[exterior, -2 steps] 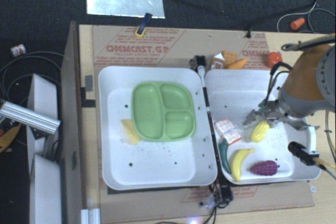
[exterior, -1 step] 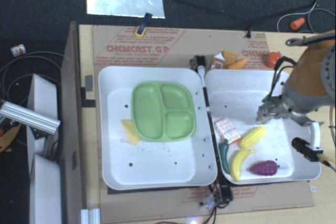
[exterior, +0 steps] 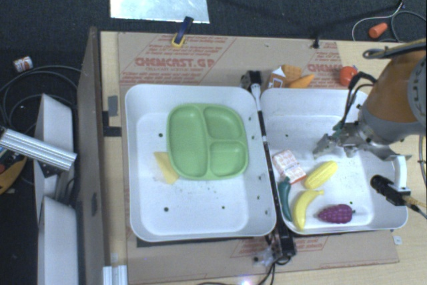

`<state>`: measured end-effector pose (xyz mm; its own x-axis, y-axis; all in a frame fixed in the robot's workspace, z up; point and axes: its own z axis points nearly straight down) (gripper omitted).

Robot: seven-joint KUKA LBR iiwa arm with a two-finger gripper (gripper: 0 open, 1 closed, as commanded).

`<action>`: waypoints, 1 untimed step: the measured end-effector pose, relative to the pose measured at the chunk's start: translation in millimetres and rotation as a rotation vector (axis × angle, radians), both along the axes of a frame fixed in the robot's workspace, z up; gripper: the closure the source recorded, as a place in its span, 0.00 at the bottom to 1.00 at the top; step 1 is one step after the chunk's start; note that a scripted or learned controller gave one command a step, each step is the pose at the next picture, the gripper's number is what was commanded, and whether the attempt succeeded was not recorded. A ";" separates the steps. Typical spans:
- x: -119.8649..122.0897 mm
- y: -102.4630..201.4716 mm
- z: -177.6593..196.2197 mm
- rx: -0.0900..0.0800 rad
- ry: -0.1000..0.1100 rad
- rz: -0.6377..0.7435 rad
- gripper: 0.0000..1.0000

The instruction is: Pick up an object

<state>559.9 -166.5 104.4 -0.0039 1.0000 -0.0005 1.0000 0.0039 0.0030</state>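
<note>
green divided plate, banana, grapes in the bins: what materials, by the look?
Green plate: likely moulded plastic, matte, uniform colour with soft rounded dividers. Banana: probably plastic toy fruit, smooth and evenly yellow with a slight sheen. Purple grapes: looks like plastic or rubber, bumpy single cluster; too small to tell which.

Only readable text I can spot is on the brown cardboard sheet lying under the two white bins. Red print along its back edge says "CHEMCAST GP", just behind the left bin's far rim. Same red logo shows again near the sheet's back right corner, but it's partly cut off by stuff sitting on it, so only bits come through. There's more red lettering on the front edge under the bins, too squashed to make out. The small packet in the right bin has print on it, too small to read.
</note>
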 end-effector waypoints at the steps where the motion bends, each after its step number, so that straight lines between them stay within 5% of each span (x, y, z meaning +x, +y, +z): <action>1: -23.8 46.3 5.9 0.002 0.004 0.003 0.00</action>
<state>536.1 -120.2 110.3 -0.0068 1.0000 0.0016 1.0000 0.0068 -0.0006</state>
